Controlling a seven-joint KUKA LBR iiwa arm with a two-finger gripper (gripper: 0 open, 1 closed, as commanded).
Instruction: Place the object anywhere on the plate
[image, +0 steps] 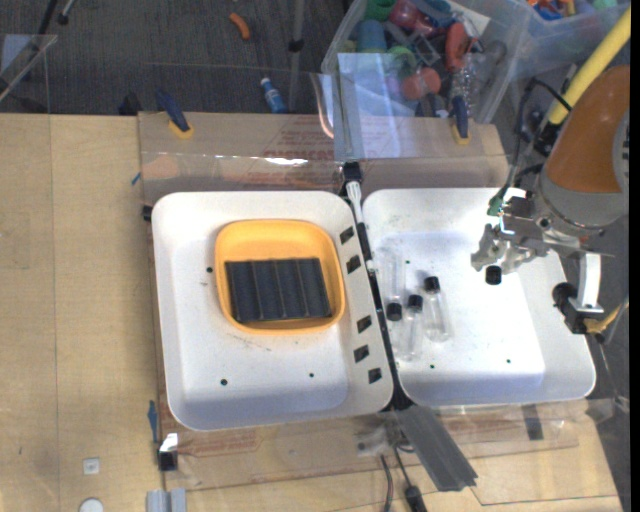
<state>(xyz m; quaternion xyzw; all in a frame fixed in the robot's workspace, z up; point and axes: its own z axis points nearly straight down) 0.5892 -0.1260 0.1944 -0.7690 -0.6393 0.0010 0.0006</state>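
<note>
Seemingly light, slick and rigid, the clear plastic tubes with black caps (418, 305) are lying in the right white bin (520, 370) — best gripped mid-body; the gripper (497, 262) is being held above, its opening undiscernible, the orange plate (232, 243) waiting left.

The grey KUKA arm with its orange band (592, 125) reaches in from the right at the upper edge of the view. Its wrist bends downward, and the metal two-finger gripper (497, 258) hangs low, pointing down and leftward.

Orange plate (232, 243), ribbed black object (278, 290).
</note>
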